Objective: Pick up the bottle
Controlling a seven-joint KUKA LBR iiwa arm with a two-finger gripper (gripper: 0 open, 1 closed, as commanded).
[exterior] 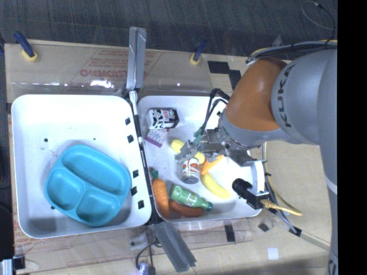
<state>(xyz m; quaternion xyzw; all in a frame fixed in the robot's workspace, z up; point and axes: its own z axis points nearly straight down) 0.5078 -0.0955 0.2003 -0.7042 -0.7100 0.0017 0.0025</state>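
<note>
My gripper (198, 148) low in right bin (172, 101); fingers' spread: cannot tell. Green bottle (191, 198) lies below them beside carrot (161, 195), untouched. Grasp and lift remain.

bottle (191, 198) | hemmed: carrot (160, 192), banana (215, 185), can (191, 169) | above open
</note>
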